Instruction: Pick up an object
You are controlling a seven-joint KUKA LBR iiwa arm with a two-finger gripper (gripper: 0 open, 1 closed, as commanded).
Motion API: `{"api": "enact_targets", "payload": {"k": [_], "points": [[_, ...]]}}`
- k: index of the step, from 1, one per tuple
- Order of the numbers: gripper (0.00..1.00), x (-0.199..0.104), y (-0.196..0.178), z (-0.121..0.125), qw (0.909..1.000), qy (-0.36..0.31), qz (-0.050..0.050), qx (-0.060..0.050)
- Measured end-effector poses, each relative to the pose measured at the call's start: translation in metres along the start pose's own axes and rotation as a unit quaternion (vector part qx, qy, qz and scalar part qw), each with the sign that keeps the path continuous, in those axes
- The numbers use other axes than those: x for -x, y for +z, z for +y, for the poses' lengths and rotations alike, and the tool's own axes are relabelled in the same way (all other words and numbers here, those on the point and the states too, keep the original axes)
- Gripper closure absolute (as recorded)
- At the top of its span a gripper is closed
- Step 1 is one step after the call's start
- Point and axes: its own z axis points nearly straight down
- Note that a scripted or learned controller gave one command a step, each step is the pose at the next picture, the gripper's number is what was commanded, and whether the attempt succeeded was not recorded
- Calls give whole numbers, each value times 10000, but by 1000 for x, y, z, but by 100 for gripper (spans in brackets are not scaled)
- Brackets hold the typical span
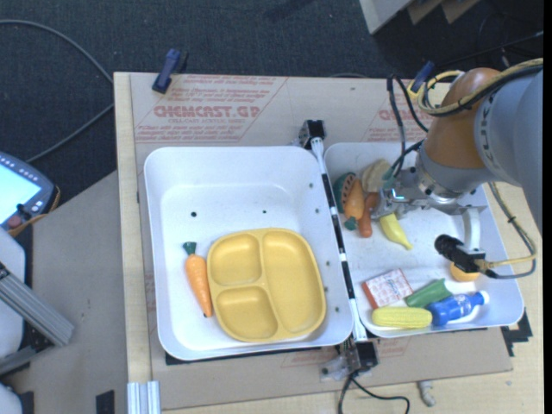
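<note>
White bins of toy food, robot arm over the right one

Brown board forms the bench (259, 115), and red print near its far edge reads "CHEMCAST G.P."; the smaller red lines around it are too fine to read. A blue clamp (168, 70) grips the bench's far left corner.

Two shallow white bins sit side by side. The left bin (164, 179) holds a yellow plate (263, 283) with three compartments, set toward the near right corner. An orange toy carrot (198, 281) lies just beside the plate's left edge.

The grey arm (509, 128) reaches over the far right corner of the right bin (423, 257). Its gripper (395, 192) hangs over the far left part of that bin. Whether the gripper is wide or closed cannot be told, and nothing can be seen held in it.

Just left of the gripper, by the bin's left wall, lies an orange and green toy food piece (352, 198). A yellow banana (397, 231) lies just near of the gripper.

Along the right bin's near edge are a red-and-white packet (387, 288) with unreadable print, a yellow corn cob (401, 318), a green piece (427, 294) and a blue bottle (455, 307), all close together.
</note>
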Motion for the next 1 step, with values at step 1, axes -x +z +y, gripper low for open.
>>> {"api": "enact_targets", "payload": {"k": [1], "points": [[100, -89, -100, -18, 10000, -3, 1, 8]]}}
